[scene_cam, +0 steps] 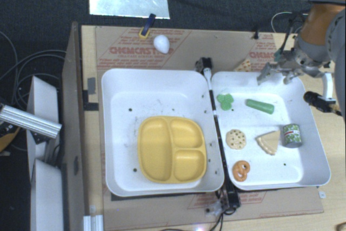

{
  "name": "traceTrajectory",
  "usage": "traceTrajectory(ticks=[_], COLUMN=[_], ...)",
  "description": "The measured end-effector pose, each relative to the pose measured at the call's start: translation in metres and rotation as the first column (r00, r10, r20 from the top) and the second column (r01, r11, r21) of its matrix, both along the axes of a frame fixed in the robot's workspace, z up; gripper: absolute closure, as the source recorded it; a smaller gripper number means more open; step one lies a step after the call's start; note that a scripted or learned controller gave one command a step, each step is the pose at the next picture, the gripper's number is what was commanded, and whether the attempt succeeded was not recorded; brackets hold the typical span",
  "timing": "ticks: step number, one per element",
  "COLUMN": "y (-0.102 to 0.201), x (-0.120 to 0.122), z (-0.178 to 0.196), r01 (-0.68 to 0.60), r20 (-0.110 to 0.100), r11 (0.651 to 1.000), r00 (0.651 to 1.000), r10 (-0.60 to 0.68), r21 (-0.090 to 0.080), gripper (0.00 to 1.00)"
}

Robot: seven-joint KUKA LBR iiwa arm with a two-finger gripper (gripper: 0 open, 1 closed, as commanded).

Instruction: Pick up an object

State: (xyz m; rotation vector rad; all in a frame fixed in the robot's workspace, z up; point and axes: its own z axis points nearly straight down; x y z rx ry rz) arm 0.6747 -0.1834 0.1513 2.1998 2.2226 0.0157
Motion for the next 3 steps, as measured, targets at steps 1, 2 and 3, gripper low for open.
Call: traceTrajectory(ticks=[1, 2, 3], y=[0.022, 0.032, 0.039], x=[-0.094, -0.002, -0.026], z=[-0.070, -0.065, -0.012], r01=[0.011, 0.003, 0.009], r20=[-0.024, -0.007, -0.012], r11=[1.000, 1.000, 1.000], r00=[1.000, 1.000, 1.000], r10=[-0.011, -0.003, -0.009], r21=[0.006, 0.002, 0.002], gripper=[0.00, 0.00, 0.00])
